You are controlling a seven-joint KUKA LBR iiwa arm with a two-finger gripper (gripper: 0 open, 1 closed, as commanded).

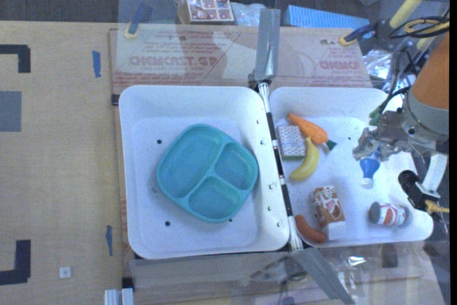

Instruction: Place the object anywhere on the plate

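A teal divided plate point(207, 171) lies in the left bin point(143, 111). My gripper point(373, 148) hangs over the right side of the right bin point(343, 107). Directly under its tip is a small blue and white object point(368, 169), and whether it is gripped or just resting on the bin floor is unclear. The right bin also holds an orange carrot point(308, 127), a yellow banana point(308, 161), a small patterned box point(290, 141), a red and white carton point(327, 207), a red sausage point(309, 228) and a small can point(387, 214).
A raised rim between the two bins point(275, 161) separates the plate from the objects. Cardboard sheets point(178, 57) and boxes lie behind the bins. Cables and the arm's grey body point(428, 118) crowd the right edge.
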